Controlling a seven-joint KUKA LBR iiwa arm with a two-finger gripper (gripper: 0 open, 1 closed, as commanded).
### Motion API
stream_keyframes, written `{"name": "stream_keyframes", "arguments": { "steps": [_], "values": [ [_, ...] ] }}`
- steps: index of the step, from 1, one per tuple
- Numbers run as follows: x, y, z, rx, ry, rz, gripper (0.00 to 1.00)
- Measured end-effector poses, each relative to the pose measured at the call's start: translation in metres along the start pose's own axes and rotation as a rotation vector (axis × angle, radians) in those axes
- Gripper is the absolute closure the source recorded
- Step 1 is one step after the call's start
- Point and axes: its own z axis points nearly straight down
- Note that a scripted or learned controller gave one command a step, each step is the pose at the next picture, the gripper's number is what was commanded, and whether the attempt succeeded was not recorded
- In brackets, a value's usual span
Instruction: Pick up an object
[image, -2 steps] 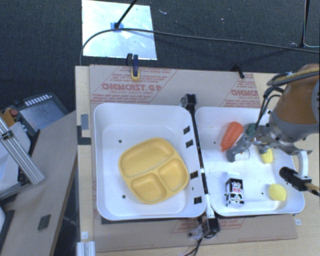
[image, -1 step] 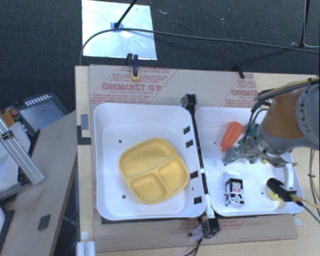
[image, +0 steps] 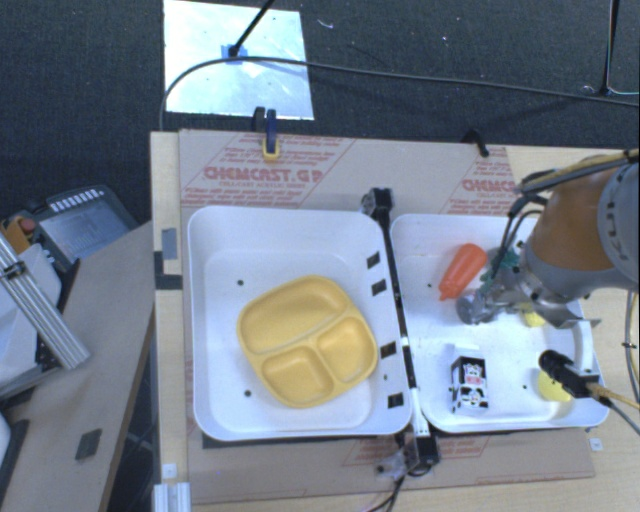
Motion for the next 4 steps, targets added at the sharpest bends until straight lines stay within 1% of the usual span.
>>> {"name": "stream_keyframes", "arguments": {
  "steps": [1,2,3,4],
  "values": [
    [0.004,0.001,-0.063,-0.005,-0.001,-0.003,1.0],
    [0.011,0.009,-0.112,-0.004,0.0,-0.004,1.0],
    [0.01,0.011,-0.166,-0.005,-0.001,-0.004,1.0],
    [0.066,0.004,-0.163,0.001,0.003,-0.008,1.0]
  ]
}}
